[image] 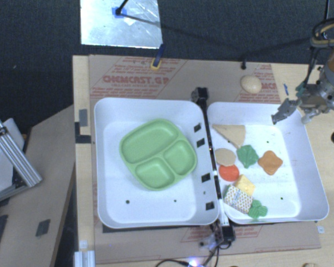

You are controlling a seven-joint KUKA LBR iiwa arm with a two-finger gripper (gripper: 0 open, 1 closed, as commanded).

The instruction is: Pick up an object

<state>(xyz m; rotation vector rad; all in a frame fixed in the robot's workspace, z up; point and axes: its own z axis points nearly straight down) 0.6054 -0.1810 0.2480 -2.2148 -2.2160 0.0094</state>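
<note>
The right bin (306, 149) holds several toy foods. A tan wedge (231, 132) lies at its back left. Below that are a round tan disc (225, 157), a green broccoli piece (247, 156) and an orange piece (270, 162). Nearer the front lie a red-orange round (229, 173), a yellow block (245, 183), a patterned piece (238, 199) and a small green piece (258, 209). My gripper (294, 114) hangs over the bin's back right corner, open, with nothing between its fingers. It is well apart from the foods.
The left bin (108, 121) bears a green divided plate (158, 153). A beige egg-shaped object (251, 83) rests on the bench behind the right bin. A black divider (207, 149) runs between the bins. A silver sheet (121, 14) lies at the back.
</note>
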